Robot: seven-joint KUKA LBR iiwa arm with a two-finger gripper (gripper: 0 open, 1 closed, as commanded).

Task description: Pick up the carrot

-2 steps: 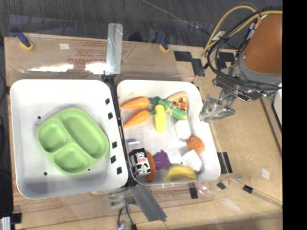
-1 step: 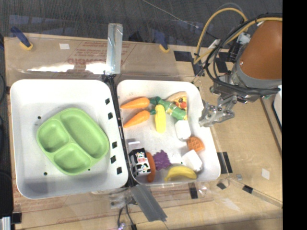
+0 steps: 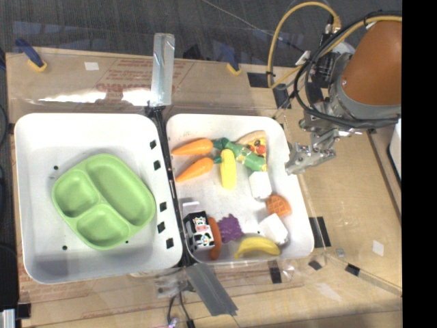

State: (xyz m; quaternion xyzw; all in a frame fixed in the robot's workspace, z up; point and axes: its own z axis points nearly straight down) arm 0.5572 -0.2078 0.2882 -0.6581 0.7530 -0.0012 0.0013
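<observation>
Orange carrots lay side by side at the right bin's left end, beside a corn cob. Outside its right wall hovered the pincer, holding nothing; its opening could not be made out.

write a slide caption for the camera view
Claw hovers right of the toy-filled bin; two carrots lie at its left.

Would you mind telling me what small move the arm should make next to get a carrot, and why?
Probably a shift toward the view's left: the gripper hangs past the right bin's right wall, while both carrots lie at its far left side. The upper carrot looks the easier target, with its left end clear.
</observation>
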